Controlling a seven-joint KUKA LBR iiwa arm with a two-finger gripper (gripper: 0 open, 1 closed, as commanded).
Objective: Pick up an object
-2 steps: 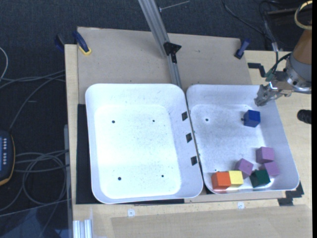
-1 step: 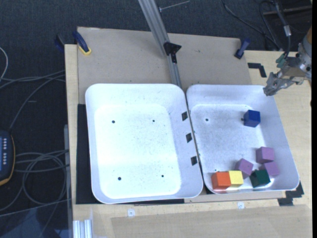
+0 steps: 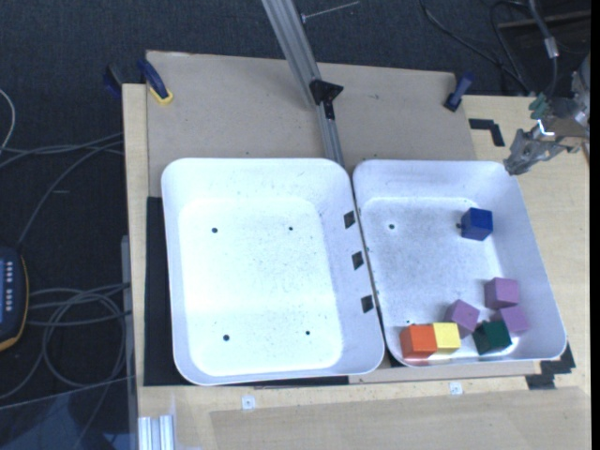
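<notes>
My claw [image 3: 525,153] hangs at the far right of the scene, just outside the far right corner of the shallow white right-hand bin [image 3: 525,218], with nothing between its tips; whether it is spread or clenched I cannot tell, since it shows small and blurred against the bench. So I judge this the very start: the reach is not yet made. The nearest candidate is the small blue cube [image 3: 476,224], standing alone on the bin floor toward the far right (a clean target with room on every side). The rest crowd the near right corner: an orange block [image 3: 418,339] touching a yellow block [image 3: 446,336], a dark green block [image 3: 490,337] just beside them, and what look like three purple blocks [image 3: 505,292] clustered close. The shallow white left-hand bin [image 3: 187,186] holds nothing I would go for. My next move calls for swinging left and nearer, centring over the blue cube, then descending squarely around it.
</notes>
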